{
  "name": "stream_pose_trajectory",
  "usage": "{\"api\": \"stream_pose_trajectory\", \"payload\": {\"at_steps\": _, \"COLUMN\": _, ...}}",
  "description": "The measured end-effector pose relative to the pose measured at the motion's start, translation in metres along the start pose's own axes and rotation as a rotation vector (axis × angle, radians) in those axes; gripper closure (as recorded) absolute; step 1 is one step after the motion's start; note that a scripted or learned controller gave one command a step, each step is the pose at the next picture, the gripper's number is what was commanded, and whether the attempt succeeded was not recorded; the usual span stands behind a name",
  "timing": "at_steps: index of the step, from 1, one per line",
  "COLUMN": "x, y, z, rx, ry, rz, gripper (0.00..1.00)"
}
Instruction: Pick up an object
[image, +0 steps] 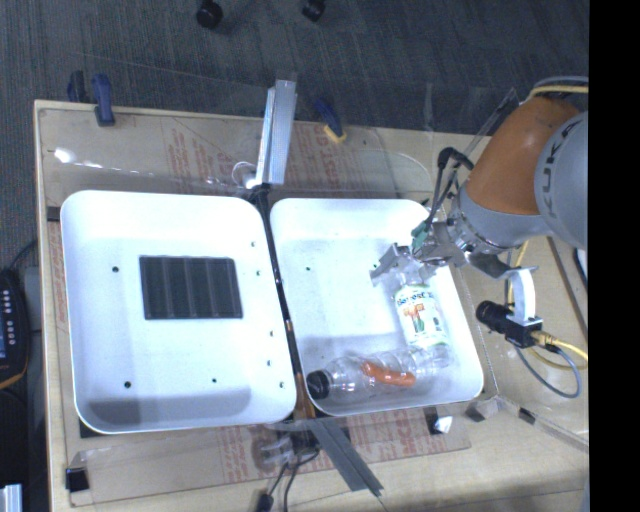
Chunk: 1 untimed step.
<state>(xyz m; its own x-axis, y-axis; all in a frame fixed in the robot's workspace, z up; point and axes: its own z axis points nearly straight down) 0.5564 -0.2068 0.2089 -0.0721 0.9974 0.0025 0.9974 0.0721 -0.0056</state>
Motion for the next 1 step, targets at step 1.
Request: {"api": "stream_pose_trajectory", "payload": {"at_steps": 1, "x": -0.0017, "y": -0.0003, "z": 0.0107, "rx": 0.000, "ry": 0.000, "rz": -0.029, "gripper": 0.00}}
